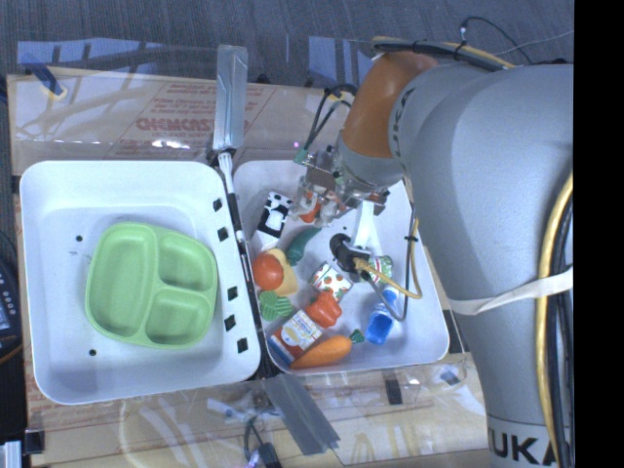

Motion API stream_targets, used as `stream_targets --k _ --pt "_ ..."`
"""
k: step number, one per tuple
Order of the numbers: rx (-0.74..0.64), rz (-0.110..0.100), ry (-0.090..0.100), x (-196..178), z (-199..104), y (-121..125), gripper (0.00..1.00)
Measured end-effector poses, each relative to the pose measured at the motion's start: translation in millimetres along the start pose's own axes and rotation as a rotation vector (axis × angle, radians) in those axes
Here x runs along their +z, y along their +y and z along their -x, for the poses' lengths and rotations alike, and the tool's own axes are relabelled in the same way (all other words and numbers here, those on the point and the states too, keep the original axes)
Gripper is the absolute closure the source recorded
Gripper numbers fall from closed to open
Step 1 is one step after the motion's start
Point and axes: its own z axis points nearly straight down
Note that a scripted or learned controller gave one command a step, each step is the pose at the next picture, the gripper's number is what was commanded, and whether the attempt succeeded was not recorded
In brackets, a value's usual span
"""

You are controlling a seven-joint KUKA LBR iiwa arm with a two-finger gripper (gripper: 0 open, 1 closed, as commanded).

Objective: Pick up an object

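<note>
The gripper (327,201) is seen low over the upper part of the right bin (429,334), beneath the orange band of the arm (468,154). Its opening cannot be told from this view; the wrist body and cabling crowd the tip. Nothing is seen to be held, and contact with any item cannot be confirmed.

Step in hand, as judged: the approach or descent onto a target, with no pick yet made.

Positions are given relative to the right bin. In its upper-left corner a black-and-white patterned item (275,213) is noted, just beside the gripper. A dark green piece (300,242) lies just below the gripper. Along the left wall a tomato-like red and yellow toy (272,272) is noted. Near the centre sit a small patterned carton (333,281) and a red-capped bottle (304,326). At the lower edge lies a toy carrot (324,351), with a blue item (379,329) beside it.

In the left bin (49,359) a green divided plate (151,284) is noted.

Next move, as judged: the fingers should straddle a single item, probably the black-and-white one or the green piece, and close before lifting. Crowding makes a miss likely.
</note>
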Motion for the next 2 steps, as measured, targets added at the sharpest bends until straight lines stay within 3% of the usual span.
stream_targets --k 1,2 --pt "0.115 0.004 0.001 -68.5 -23.2 3.3 1.00" --pt "0.334 -0.004 -0.001 -65.8 -14.6 -19.6 1.00"
